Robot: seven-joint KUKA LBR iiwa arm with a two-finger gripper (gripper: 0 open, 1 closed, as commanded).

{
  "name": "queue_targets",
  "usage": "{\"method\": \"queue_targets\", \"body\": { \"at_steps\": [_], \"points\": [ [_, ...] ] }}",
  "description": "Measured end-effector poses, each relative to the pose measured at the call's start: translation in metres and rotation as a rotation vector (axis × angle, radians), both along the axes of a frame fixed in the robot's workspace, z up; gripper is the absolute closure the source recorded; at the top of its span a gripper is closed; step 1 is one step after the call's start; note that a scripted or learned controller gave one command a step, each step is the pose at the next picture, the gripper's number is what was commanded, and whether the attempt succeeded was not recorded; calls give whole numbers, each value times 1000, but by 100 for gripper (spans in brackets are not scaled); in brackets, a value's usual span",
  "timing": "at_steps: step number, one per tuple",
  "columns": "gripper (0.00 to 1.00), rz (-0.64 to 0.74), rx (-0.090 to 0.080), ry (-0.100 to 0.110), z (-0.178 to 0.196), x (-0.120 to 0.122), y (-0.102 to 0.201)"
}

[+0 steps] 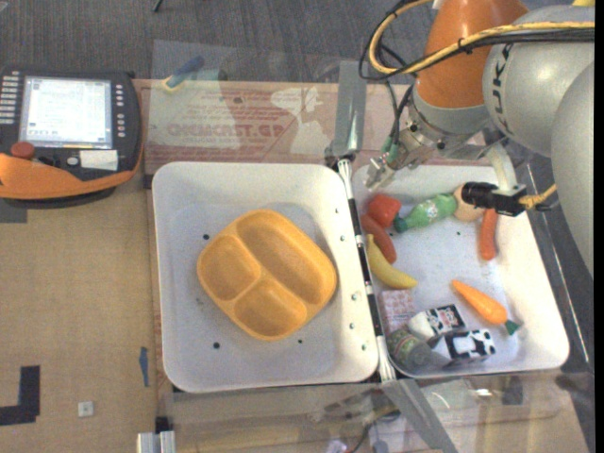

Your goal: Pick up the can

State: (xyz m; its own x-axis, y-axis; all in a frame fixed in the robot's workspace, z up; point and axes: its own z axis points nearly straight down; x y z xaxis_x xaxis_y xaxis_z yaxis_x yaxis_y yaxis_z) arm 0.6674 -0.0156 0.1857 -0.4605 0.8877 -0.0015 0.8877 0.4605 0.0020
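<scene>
While the gripper [385,165] hangs over the right bin's [543,253] far-left corner, fingers apparently spread and holding nothing, I note the can [408,345] lying near-left.

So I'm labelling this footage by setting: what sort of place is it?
Probably a robotics lab bench, not a kitchen: a KUKA arm reaches over two white bins, a teach pendant lies beside them, and the food is toys, like a plastic banana.
</scene>
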Motion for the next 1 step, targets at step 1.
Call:
{"method": "queue_targets", "body": {
  "at_steps": [1],
  "points": [
    [100,-421,1,-1,24,0,62]
  ]
}}
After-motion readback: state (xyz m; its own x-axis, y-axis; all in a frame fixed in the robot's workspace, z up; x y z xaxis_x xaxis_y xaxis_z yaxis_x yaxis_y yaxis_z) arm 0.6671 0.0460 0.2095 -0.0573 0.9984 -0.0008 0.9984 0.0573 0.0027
